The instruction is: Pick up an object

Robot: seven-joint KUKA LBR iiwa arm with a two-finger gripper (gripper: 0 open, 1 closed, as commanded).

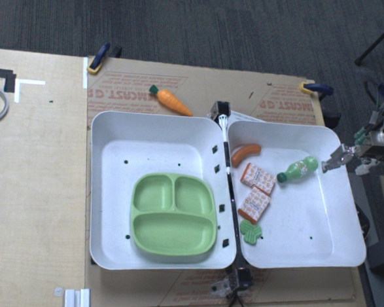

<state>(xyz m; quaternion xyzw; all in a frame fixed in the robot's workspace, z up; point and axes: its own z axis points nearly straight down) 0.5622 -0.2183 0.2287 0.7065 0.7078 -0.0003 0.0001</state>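
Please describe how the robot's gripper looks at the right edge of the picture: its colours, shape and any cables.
The gripper is small, built of grey and silver metal with dark parts. A slim grey tip points toward the right bin. Greenish cable or fitting sits above it; finer detail is blurred.

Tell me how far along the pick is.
Nothing looks picked yet: the green bottle, sausage and both crackers lie in the right bin. The hand sits at that bin's right edge beside the bottle. Grasping and lifting remain.
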